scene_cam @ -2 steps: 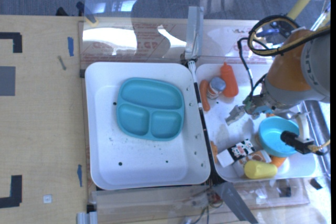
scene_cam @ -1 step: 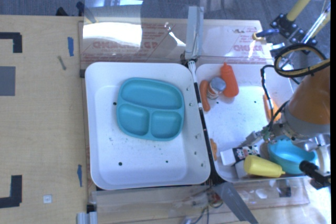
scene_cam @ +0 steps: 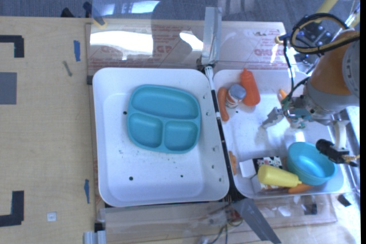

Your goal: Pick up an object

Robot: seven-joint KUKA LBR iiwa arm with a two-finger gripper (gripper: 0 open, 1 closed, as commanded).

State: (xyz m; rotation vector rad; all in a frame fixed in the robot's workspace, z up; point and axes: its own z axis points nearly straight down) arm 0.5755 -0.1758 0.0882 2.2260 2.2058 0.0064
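While the grey arm [scene_cam: 334, 74] is reaching in from the right, the gripper [scene_cam: 281, 115] is being held low over the right bin [scene_cam: 251, 148], its fingers spread apart with nothing being gripped between them. An orange carrot [scene_cam: 249, 88] and a small can [scene_cam: 234, 94] are lying just beside each other near the bin's far edge. A blue bowl [scene_cam: 309, 163] and a yellow object [scene_cam: 277, 176] are sitting at the near edge. A teal divided plate [scene_cam: 163, 118] is resting in the left bin [scene_cam: 108, 123].
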